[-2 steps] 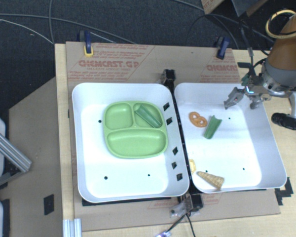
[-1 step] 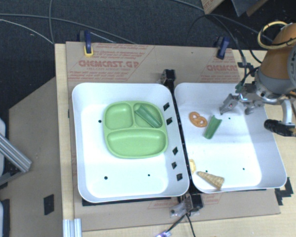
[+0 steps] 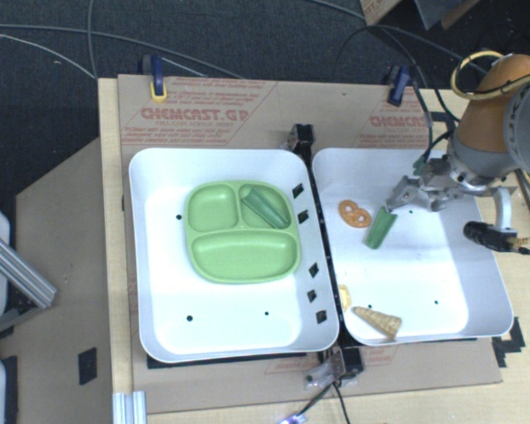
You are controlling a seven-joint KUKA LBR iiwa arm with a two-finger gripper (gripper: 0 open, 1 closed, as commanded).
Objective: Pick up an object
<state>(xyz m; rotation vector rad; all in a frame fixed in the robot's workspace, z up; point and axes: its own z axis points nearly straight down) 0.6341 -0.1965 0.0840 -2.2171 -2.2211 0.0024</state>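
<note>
In the right bin [image 3: 442, 276] a green stick-shaped piece [image 3: 380, 229] lies tilted, with an orange pretzel [image 3: 354, 213] just to its left. A tan ice-cream cone [image 3: 377, 321] rests near the bin's front edge, and a small yellow bit [image 3: 343, 297] sits by the left wall. My gripper [image 3: 397, 201] reaches in from the right, and its tip meets the upper end of the green piece. The tip hides the contact, so I cannot tell whether the piece is gripped.
The left bin [image 3: 159, 263] holds a green divided plate [image 3: 238, 254] with a darker green piece [image 3: 267, 206] in its upper right compartment. A black divider with clips [image 3: 311, 237] runs between the bins. Cables trail across the floor behind the bench.
</note>
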